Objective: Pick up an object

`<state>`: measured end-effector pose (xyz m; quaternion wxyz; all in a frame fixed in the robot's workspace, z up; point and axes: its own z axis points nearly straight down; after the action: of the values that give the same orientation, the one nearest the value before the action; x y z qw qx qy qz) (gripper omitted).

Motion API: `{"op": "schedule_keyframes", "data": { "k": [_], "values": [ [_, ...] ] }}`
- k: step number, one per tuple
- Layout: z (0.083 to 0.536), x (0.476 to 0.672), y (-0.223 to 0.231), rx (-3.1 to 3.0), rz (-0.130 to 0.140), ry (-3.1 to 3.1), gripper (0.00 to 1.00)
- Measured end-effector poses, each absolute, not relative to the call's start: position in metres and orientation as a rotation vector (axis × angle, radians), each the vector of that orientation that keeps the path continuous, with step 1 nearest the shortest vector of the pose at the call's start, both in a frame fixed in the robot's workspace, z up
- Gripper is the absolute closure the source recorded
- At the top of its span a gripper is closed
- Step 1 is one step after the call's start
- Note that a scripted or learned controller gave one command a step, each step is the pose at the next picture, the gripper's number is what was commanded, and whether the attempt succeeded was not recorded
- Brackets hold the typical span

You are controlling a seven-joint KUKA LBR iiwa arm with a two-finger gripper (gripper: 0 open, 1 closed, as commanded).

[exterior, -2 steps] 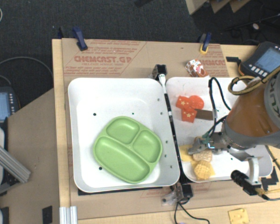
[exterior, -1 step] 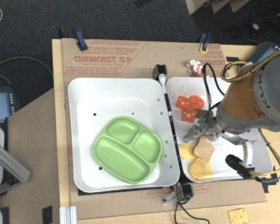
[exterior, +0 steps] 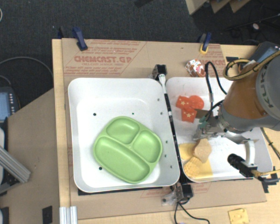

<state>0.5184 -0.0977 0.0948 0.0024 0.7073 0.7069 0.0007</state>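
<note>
My gripper point(exterior: 201, 130) hangs low in the right bin point(exterior: 224, 85), under the grey and orange arm that comes in from the right. Just below it, a tan bread-like chunk point(exterior: 203, 150) lies at the tips or right under them, and I cannot tell whether they touch it. A waffle-patterned piece point(exterior: 192, 165) and a flat yellow slice point(exterior: 203, 171) sit beneath that chunk near the bin's front left. Behind the gripper lie a red block with pale stars point(exterior: 188, 111) and a red rounded piece point(exterior: 194, 101).
The left bin point(exterior: 84, 92) holds a green divided plate point(exterior: 127, 148). A small red and white crumpled thing point(exterior: 194, 68) lies on the cardboard behind the right bin. Blue clamps point(exterior: 79, 38) hold the bench's far edge.
</note>
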Motion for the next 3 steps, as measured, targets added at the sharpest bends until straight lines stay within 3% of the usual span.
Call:
{"op": "schedule_keyframes", "data": {
  "k": [1, 2, 3],
  "values": [
    [0.191, 0.579, -0.001, 2.202, 0.021, 2.23, 1.0],
    [0.224, 0.515, 0.004, 2.223, 0.0, 2.224, 1.0],
    [0.24, 0.513, 0.028, 2.216, 0.005, 2.224, 1.0]
  ]
}}
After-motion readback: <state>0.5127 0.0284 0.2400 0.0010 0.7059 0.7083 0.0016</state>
